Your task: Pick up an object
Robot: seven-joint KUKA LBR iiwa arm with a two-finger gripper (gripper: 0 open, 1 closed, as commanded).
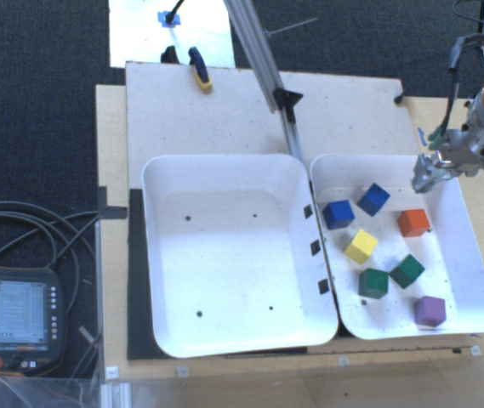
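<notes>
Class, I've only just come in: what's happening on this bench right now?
A robot arm reaches in from the right, its gripper hanging over the upper right of the right bin, with nothing seen in it. In that bin lie seven cubes: two blue, one orange, one yellow, two green and one purple. The orange cube is nearest the gripper.

Seven small blocks (363,246) loose in right bin (471,262): two blue, orange, yellow, two green, purple
</notes>
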